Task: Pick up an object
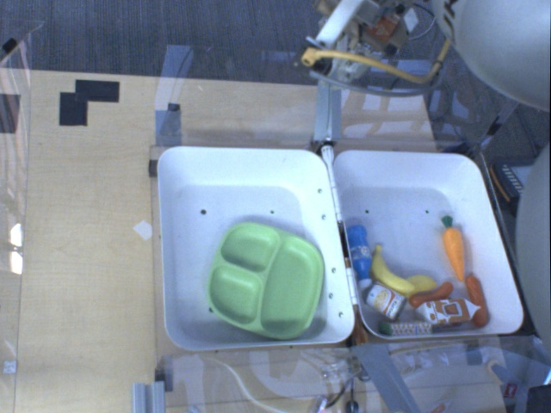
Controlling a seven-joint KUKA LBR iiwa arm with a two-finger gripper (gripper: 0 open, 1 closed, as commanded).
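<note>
I see the gripper (344, 11) high beyond the bins; its state I cannot tell. The carrot (454, 246) lies well below it, long axis pointing away.

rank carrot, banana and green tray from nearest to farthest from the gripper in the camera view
The gripper is at the top of the view, above the bins.
1. carrot, right bin, far right side
2. banana, right bin, lower middle
3. green tray, left bin, lower part

Carrot and banana are fairly close in rank; the tray looks farthest.
</note>
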